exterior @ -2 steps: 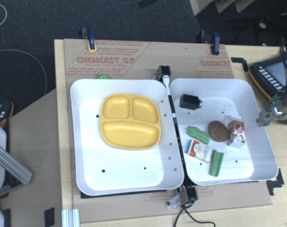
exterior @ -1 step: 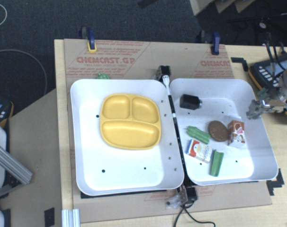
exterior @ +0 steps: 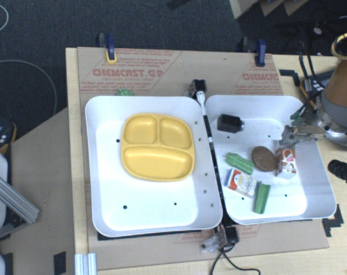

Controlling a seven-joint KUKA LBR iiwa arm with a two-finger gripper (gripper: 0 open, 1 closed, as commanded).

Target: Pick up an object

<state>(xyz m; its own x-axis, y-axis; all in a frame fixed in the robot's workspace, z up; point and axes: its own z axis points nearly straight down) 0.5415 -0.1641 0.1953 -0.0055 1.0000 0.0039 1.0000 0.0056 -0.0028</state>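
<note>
Claw (exterior: 292, 135), grip state impossible to tell, hovers above the small carton (exterior: 286, 164) in the right bin (exterior: 316, 202); you should centre over it, clear of the brown oval piece (exterior: 264, 158), before descending.

At the scene's right edge the arm (exterior: 340, 93) shows as a broad, rounded section, tan to orange above and shading into pale grey lower down, with a shiny silver-grey curve at its base. Dark cables (exterior: 307, 73) loop along its left side. Below them sits the gripper (exterior: 296, 132), a small cluster of grey metal parts, blurred in detail.
</note>
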